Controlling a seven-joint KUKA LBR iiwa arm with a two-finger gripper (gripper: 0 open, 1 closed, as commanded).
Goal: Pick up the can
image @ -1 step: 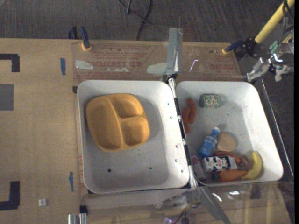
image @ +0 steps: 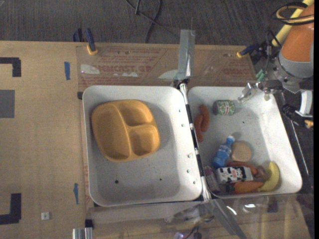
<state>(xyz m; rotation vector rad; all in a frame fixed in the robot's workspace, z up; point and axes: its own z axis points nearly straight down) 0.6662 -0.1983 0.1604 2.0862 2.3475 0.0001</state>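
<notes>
Pincer [image: 250, 89] at right bin's [image: 279, 133] far edge, finger state unclear; one can [image: 224, 107] just beside

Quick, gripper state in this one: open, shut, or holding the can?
Gripper: cannot be told; it sits just right of the can, which lies free in the right bin.

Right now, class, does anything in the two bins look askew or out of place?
The can lies on its side near the far edge of the right bin, apart from the toys heaped at its near edge. The yellow divided plate sits at a slant in the left bin. Nothing looks spilled or damaged.
</notes>
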